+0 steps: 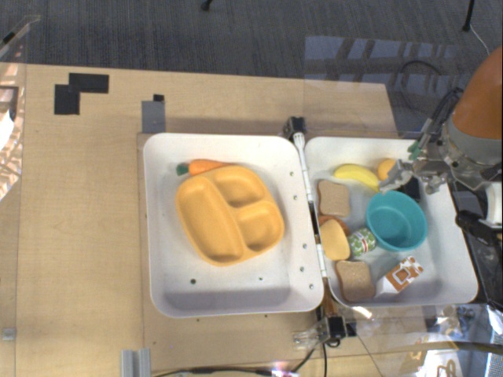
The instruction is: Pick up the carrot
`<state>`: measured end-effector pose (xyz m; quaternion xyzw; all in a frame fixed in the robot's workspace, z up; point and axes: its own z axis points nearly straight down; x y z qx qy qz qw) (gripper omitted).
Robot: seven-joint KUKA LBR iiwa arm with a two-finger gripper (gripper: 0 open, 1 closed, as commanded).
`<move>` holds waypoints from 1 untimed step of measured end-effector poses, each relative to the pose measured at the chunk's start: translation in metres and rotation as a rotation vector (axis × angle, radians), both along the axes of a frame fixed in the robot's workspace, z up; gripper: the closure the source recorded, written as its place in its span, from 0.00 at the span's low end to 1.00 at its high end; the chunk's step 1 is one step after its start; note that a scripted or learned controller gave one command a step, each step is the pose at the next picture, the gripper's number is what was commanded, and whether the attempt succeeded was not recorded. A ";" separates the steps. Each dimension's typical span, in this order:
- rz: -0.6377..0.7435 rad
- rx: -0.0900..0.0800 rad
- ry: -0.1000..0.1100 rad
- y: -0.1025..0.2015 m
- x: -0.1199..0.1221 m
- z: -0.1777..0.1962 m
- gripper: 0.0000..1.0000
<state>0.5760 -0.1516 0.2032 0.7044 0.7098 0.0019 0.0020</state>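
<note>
Nearest the lens, along the right bin's [464, 285] front wall: a slice of brown bread [355, 280] and, beside it, a small orange-and-white carton [405, 274], print too small to read. Just behind these, a pale yellow wedge [335, 239] partly overlapping a round green-and-white item [362, 243], its identity hard to make out. Next, a teal bowl [397, 220], sitting directly below the gripper [419, 166] and close to it. Left of the bowl, a second bread slice [334, 199]; behind that, a banana [357, 177] and a small orange fruit [386, 168], the fruit just left of the jaws and partly masked by them. Gripper low over the right bin's back right corner, a tangle of grey metal and cable; cannot tell how far apart the jaws stand, and nothing visible between them. Arm's orange band [481, 104] cut off by the frame edge. Well away to the jaws' left, in the left bin [236, 297]: a yellow divided plate [229, 214], and the carrot [203, 166] behind it, touching its far rim, lower edge hidden by the plate, green end pointing left.
</note>
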 end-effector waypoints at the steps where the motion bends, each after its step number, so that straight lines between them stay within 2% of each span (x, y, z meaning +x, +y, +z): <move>1: 0.071 -0.001 0.003 -0.020 0.045 -0.068 0.00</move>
